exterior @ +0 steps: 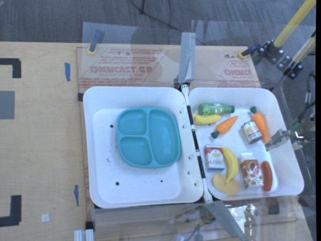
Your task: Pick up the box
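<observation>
The box [215, 158] looks light and stiff; I'd grip its long sides. I cannot tell the pincer's [277, 139] state.

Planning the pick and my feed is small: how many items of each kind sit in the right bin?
Boxes: 2, one and another
Bananas: 2, one and another
Carrots: 2, one and another
Bottle: 1
Can: 1
Sausage: 1
Yellow piece: 1
Total: 10
</observation>
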Robot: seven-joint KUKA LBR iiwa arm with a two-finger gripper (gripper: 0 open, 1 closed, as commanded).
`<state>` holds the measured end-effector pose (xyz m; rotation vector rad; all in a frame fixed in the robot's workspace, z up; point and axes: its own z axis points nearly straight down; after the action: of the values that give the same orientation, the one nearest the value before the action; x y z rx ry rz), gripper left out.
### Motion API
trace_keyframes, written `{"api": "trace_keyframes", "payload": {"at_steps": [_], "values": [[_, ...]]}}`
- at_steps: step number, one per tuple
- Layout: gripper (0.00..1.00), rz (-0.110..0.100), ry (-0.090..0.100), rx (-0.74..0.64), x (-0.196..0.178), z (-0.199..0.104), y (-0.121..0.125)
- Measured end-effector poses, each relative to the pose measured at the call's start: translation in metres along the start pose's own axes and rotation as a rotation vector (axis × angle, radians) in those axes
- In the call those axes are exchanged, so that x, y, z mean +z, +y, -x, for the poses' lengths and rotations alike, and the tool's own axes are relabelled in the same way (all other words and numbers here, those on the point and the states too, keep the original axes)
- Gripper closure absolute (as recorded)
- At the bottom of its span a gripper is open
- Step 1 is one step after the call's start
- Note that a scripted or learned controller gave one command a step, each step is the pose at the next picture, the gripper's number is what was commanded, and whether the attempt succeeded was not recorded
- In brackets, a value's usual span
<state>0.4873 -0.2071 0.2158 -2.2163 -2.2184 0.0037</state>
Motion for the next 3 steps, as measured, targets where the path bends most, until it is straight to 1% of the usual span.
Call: {"api": "trace_keyframes", "payload": {"at_steps": [1, 2, 3], "values": [[0.0, 0.012, -0.004, 0.122, 0.13, -0.061, -0.005], [1.0, 0.013, -0.005, 0.128, 0.123, -0.057, -0.004], [1.0, 0.0, -0.002, 0.325, 0.02, -0.075, 0.008]]}}
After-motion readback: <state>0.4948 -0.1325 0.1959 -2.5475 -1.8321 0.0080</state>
